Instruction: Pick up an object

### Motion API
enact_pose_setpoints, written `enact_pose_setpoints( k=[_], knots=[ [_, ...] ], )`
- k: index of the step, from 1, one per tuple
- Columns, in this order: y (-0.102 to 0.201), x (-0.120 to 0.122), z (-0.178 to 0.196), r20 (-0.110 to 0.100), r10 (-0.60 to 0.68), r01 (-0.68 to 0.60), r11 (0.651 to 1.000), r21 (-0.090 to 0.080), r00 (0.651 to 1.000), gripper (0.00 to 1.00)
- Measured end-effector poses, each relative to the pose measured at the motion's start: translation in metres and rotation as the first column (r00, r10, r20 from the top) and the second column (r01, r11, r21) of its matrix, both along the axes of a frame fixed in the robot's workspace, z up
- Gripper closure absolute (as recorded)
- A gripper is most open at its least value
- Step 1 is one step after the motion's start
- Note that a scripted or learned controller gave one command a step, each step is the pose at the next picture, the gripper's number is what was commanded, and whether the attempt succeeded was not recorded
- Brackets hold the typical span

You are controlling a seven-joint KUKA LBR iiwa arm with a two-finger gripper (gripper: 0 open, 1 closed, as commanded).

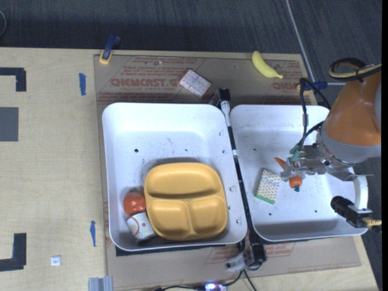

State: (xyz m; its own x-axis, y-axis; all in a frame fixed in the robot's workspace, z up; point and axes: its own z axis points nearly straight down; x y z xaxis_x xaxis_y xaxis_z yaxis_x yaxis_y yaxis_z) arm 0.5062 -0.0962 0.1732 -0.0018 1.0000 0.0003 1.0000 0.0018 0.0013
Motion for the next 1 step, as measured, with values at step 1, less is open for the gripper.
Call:
enact_pose_setpoints(
  k=[1],
  knots=[
    [0.1012,-0.0068,0.0496,0.001,0.000,0.000,1.000,0.000,1.000,1.00]
  ],
)
